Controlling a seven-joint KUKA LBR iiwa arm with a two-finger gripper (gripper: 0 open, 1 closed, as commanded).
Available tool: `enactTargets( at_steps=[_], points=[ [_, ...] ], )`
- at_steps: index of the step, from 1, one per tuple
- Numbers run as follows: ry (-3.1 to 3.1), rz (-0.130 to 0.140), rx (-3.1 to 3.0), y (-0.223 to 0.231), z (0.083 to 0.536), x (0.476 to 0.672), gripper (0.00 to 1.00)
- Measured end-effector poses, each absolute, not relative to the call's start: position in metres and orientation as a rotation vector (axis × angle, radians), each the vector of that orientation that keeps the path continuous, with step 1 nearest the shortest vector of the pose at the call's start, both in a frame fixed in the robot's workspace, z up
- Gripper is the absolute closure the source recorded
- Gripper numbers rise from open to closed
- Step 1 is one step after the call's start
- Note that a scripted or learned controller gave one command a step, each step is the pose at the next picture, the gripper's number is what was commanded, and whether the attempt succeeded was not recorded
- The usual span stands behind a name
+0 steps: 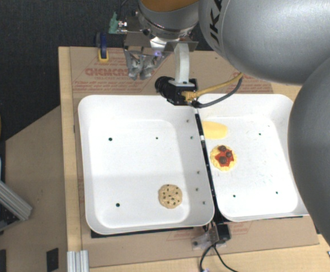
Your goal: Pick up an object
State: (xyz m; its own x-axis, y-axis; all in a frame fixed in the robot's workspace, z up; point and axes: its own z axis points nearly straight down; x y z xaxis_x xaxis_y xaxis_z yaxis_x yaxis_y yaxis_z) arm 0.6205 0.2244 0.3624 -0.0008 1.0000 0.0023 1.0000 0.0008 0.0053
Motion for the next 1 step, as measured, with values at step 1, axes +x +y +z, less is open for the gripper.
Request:
enactTargets(
  at_steps=[1],
  points=[
    [2.222,0.009,2.218,0.2247,0.3962,0.6013,1.00]
  ],
)
